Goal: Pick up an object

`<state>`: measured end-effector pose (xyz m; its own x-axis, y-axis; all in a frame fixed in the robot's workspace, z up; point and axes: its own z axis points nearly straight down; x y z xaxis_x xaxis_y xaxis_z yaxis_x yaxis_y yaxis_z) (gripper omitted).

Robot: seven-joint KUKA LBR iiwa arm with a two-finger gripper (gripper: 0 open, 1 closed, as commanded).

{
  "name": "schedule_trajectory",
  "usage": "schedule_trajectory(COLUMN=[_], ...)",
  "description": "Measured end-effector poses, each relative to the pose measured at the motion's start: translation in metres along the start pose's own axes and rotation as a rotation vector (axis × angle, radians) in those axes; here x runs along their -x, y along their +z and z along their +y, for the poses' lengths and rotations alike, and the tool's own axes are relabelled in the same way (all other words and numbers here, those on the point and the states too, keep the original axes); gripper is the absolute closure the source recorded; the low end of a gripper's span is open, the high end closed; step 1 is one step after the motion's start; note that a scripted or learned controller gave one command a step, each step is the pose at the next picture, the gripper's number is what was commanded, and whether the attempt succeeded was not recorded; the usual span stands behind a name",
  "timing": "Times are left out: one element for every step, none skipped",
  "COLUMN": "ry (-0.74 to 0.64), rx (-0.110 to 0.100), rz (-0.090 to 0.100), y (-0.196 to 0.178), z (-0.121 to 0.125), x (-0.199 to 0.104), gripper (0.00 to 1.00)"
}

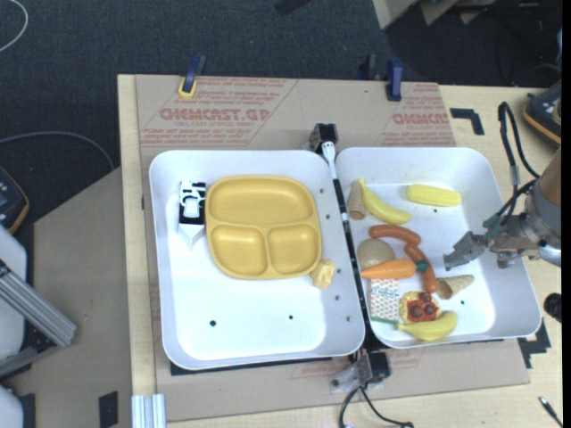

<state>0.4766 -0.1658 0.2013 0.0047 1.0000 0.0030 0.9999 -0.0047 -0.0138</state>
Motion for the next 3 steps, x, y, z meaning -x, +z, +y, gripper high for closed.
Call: schedule_trajectory(ry=[-0.004, -0.005, -0.003], rx=[0.014, 0.006, 0.011], rz=[-0.003, 0.001, -0.003], y=[-0.007, 0.052, 0.108], z=[0.003, 0.001, 0.003], x=[0.0, -0.01, -0.001], gripper=[0.0, 0.0, 0.0])
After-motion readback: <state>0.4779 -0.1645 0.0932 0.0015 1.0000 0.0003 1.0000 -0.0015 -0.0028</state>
